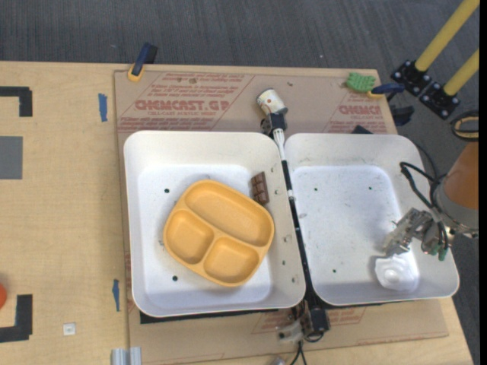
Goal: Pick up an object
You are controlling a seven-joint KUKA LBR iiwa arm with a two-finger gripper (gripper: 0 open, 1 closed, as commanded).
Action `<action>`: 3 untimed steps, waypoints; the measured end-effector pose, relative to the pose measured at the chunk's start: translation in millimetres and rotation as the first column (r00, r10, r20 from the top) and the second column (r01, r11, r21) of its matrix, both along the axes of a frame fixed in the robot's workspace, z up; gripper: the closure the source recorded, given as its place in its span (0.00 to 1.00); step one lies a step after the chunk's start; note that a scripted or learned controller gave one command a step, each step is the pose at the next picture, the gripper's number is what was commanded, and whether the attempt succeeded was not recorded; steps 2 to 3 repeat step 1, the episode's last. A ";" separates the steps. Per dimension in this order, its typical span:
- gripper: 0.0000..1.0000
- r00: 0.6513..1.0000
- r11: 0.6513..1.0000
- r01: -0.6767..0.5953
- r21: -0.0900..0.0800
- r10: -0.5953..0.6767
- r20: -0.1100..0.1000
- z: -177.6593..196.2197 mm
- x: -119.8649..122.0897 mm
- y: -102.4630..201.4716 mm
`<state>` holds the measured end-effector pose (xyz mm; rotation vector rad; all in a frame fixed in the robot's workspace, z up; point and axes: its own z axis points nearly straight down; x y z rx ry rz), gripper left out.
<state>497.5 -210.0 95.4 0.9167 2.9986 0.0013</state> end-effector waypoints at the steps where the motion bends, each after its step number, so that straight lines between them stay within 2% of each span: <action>1: 1.00 0.985 0.985 0.175 0.001 -0.175 -0.002 61.9 -17.3 45.3; 3: 1.00 0.985 0.985 0.175 0.001 -0.175 -0.002 61.9 -17.3 45.3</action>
